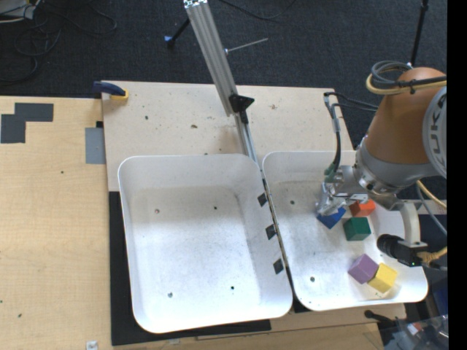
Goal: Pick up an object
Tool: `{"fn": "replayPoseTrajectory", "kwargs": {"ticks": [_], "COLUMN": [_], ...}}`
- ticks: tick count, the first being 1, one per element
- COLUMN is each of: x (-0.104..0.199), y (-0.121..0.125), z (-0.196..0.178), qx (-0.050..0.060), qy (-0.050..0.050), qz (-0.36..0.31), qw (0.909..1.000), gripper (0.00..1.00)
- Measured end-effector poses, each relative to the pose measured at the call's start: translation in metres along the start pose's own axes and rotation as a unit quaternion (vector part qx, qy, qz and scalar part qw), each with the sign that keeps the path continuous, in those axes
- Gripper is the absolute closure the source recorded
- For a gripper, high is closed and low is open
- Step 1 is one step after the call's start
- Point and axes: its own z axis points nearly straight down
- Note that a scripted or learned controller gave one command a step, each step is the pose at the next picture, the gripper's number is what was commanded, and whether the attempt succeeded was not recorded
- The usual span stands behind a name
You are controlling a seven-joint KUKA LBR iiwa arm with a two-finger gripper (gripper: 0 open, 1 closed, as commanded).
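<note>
the gripper (334, 204) is low in the right bin (306, 283), at the blue block (332, 218), which sits right under its tip; whether the block is between the fingers, or whether they are apart or together, i cannot tell. an orange block (363, 208) lies just beside it toward the arm, touching the green block (357, 229) below, while the purple block (363, 268) and yellow block (384, 278) sit together near the bin's front right corner. the left bin (146, 188) lies alongside, with a metal rail (217, 60) slanting above the seam between the two.
</note>
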Motion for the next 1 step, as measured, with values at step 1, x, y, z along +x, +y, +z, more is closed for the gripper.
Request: {"fn": "replayPoseTrajectory", "kwargs": {"ticks": [1], "x": [0.0429], "y": [0.0299], "z": [0.0085], "qx": [0.000], "qy": [0.000], "qz": [0.000], "qw": [1.0000], "gripper": [1.00]}}
